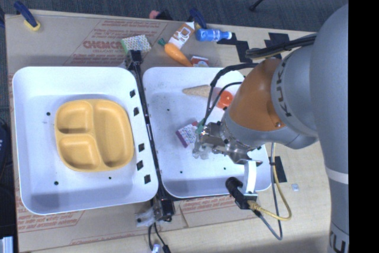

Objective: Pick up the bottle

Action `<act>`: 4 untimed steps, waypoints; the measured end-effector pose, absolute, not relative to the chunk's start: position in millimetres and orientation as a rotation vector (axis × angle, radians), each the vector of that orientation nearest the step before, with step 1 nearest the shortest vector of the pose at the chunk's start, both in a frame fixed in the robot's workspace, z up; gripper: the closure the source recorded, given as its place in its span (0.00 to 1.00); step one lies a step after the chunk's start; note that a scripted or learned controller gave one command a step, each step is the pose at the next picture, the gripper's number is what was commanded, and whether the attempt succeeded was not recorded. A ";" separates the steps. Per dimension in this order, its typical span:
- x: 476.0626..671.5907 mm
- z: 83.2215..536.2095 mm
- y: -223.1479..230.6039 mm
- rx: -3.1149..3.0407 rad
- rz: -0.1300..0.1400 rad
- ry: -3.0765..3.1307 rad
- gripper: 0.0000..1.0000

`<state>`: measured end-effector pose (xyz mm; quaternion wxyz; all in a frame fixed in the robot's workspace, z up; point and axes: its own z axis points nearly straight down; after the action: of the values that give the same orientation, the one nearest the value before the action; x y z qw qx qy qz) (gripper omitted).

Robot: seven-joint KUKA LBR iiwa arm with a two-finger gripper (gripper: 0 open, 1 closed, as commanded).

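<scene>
A small blue bottle [211,35] with a pale cap lies on its side on the cardboard behind the right bin [169,175], outside it. My gripper [202,149] is low inside that bin, near its middle, far in front of the blue bottle. It hangs right beside a pink and purple packet [187,134]. A red-orange item [224,98] pokes out from under the arm's orange band; the arm hides the rest of it.
A tan cone-shaped piece [197,90] lies at the back of the right bin. A yellow divided plate [93,134] sits in the left bin [29,186]. A carrot [176,54], a white and orange carton [182,34] and a patterned packet [136,43] lie behind the bins.
</scene>
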<state>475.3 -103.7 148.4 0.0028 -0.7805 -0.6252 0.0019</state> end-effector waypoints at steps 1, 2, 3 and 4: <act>476.3 235.3 -129.9 -2.685 0.002 -1.627 1.00; 476.0 188.5 -94.8 -2.198 0.003 -2.238 1.00; 476.3 191.2 -69.4 -2.421 0.003 -1.999 1.00; 476.1 191.3 -29.2 -1.853 0.003 -2.531 1.00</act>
<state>476.1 -29.2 191.3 0.0025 -0.5907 -0.8069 0.0011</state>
